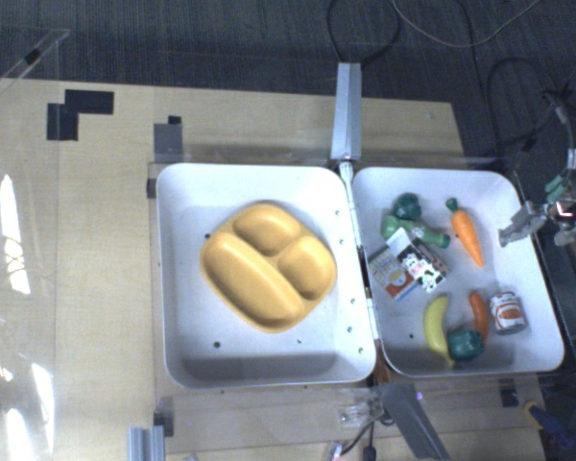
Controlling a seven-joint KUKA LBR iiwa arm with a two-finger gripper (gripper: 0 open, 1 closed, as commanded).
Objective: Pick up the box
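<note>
The box (406,265) is small and white with colourful print. It lies tilted at the left side of the right bin (533,353), close to the divider. My gripper (520,227) sits at that bin's right rim, well to the right of the box and apart from it. Nothing shows between the gripper and the box except an orange carrot (468,236).
Around the box lie a green dumbbell-like toy (411,221), a banana (436,323), a dark green item (466,345), a red pepper (478,310) and a small can (507,312). The left bin (182,353) holds a large yellow bread-shaped object (267,263).
</note>
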